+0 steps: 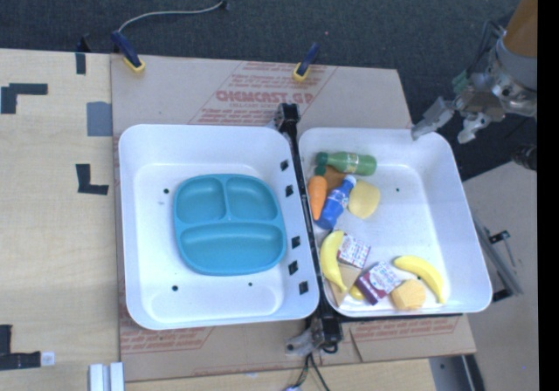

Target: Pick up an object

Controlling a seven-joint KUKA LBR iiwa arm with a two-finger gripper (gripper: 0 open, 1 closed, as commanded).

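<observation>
**Gripper parked off the right bin's far corner, nothing in it**

We see the gripper [452, 120] up at the right of the camera view, just past the far right corner of the right bin [441, 206]. Its two fingers are spread apart with nothing between them. One fingertip sits over the bin's corner rim; whether it touches we can't tell. The grey wrist and the orange band [527, 24] run off toward the top right edge.

All graspable items we see are in the right bin, well apart from the gripper:
- green bottle [347, 162] lying on its side near the far wall
- carrot [317, 195] by the divider, just below the bottle
- blue-and-white bottle [336, 202] tilted, touching the carrot
- pale yellow piece [364, 200] just right of that bottle
- banana [331, 262] along the divider side, toward the near wall
- second banana [424, 274] toward the near right corner
- two small red-and-white packets [354, 251] and [382, 279] between the bananas, the nearer one with a dark side
- tan wedge [349, 278] under the packets
- yellow-orange lump [408, 295] touching the second banana

The left bin [140, 206] holds a blue divided plate [231, 223], lying flat near the middle.

Both bins sit on a cardboard sheet [253, 92] held by two yellow-and-blue clamps [128, 53] and [306, 65] at its far edge.
</observation>
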